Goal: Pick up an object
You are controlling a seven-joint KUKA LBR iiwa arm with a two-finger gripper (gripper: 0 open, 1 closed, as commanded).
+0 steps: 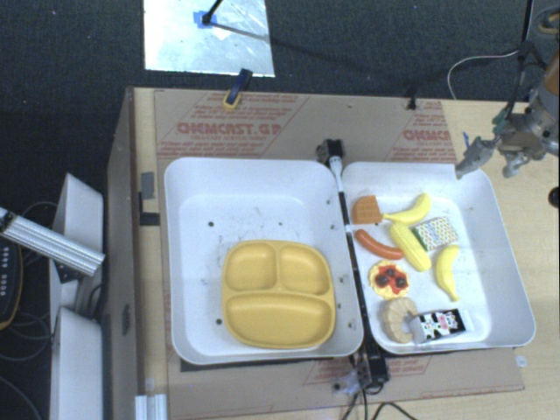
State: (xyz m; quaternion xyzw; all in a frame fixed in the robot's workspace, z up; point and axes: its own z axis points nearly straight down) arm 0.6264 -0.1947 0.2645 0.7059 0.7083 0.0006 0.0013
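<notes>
Tool (493, 156) well above banana (409, 210)

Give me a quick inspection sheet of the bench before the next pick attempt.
Surface: bench bears left bin and right bin side by side.
Job's things: two bananas, corn cob, sausage, toast, small pizza, all in right bin.
Clutter: yellow divided plate in left bin.
Gripper: gripper above right bin's far corner, holding nothing.
Cables: loop near arm.
Surroundings: shiny sheet on dark floor.
</notes>
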